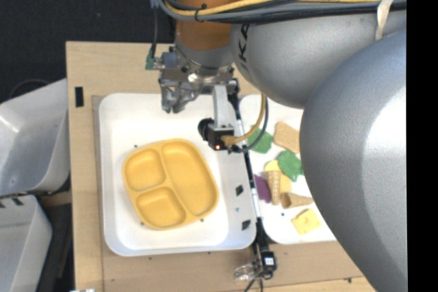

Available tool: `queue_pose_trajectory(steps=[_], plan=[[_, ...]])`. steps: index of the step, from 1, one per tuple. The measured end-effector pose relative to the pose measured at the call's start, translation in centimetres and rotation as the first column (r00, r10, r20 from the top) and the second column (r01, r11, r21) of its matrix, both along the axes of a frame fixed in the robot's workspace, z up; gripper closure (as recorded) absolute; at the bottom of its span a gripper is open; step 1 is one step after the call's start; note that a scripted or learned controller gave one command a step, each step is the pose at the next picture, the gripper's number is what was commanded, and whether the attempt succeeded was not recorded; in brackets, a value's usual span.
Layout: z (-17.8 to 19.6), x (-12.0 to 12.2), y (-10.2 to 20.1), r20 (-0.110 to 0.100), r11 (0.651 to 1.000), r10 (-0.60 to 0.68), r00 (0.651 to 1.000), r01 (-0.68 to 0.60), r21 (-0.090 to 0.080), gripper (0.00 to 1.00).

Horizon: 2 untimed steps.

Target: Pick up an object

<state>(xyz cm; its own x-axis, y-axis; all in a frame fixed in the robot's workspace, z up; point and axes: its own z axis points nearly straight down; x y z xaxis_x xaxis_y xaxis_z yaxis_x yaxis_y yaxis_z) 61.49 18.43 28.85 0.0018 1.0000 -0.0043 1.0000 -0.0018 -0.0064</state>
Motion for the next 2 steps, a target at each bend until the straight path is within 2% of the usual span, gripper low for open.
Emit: queue_pose_trajectory(steps=[1, 2], plan=[[2.62, -3.45, 0.66, 0.001, 1.000, 0.005, 1.000, -0.005, 0.002, 1.00], [3.18, -3.22, 0.58, -0.004, 1.000, 0.007, 1.000, -0.007, -0.001, 1.00]])
